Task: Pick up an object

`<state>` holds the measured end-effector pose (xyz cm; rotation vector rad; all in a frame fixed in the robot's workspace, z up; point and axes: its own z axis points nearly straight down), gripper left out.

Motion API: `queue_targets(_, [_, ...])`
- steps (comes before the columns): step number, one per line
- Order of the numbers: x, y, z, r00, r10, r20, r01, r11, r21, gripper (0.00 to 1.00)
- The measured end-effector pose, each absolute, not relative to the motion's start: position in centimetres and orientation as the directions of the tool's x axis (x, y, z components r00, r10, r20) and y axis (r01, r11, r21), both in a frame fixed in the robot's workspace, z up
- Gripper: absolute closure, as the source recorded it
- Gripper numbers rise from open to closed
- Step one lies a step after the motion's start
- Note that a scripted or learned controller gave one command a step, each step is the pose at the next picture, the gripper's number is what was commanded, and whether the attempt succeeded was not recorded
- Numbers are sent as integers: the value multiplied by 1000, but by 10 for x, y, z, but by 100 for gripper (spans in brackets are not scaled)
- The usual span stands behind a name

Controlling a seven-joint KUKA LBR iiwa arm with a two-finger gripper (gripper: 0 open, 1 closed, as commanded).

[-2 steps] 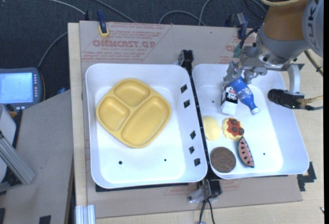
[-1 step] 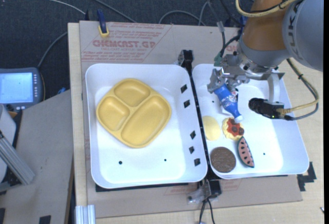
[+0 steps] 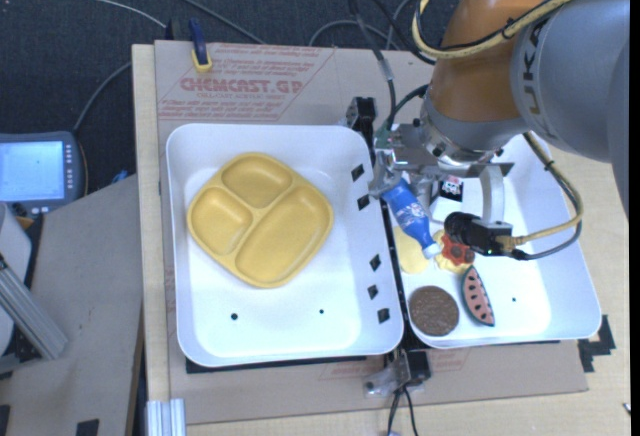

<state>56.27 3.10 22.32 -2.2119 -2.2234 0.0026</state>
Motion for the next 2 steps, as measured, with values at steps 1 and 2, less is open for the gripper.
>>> queue_targets(1, [545,83,235,-6,1000,3,1000,6,-3,100])
queue_targets(2, [546,79,234,-1,1000,1,1000,1,-3,0])
